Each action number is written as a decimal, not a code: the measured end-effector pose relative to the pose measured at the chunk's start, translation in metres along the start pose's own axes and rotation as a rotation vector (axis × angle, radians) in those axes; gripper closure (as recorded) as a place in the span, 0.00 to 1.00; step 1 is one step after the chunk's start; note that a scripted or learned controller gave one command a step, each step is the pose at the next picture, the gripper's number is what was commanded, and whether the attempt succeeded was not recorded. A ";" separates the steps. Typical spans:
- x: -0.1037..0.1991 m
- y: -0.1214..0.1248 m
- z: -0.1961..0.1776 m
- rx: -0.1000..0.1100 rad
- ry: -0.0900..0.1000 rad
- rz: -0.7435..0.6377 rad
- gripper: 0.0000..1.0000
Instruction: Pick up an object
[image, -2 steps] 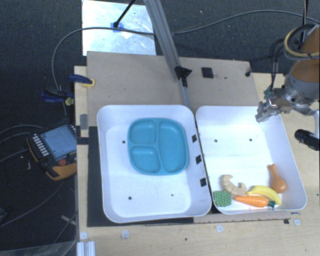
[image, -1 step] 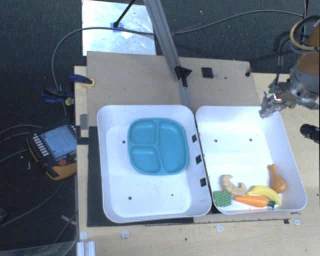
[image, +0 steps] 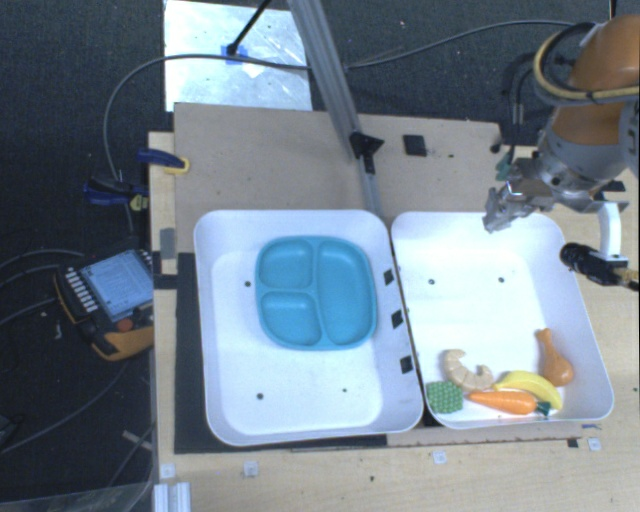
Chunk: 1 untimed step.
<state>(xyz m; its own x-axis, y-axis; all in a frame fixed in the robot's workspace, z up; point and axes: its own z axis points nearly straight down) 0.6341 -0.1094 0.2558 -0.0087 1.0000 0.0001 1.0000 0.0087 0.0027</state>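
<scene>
Toy foods lie in the near right corner of the right bin (image: 470, 250): a yellow banana (image: 528, 383), an orange carrot (image: 503, 402), a tan curled piece (image: 465, 370), a green piece (image: 445, 397) and a brown drumstick shape (image: 553, 360). My gripper (image: 497, 219) hangs over the far edge of the right bin, well away from the foods. Nothing shows between its fingers.
The left bin (image: 230, 380) holds a blue divided plate (image: 315, 292). A grey pole (image: 335, 90) slants across the board behind the bins. A handheld device (image: 110, 290) and cables lie on the dark floor to the left.
</scene>
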 end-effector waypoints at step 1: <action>0.060 0.010 -0.001 -0.001 0.001 -0.001 1.00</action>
<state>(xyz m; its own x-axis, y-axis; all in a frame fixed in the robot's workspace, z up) 0.6434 -0.0491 0.2571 -0.0101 0.9999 0.0010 0.9999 0.0101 0.0034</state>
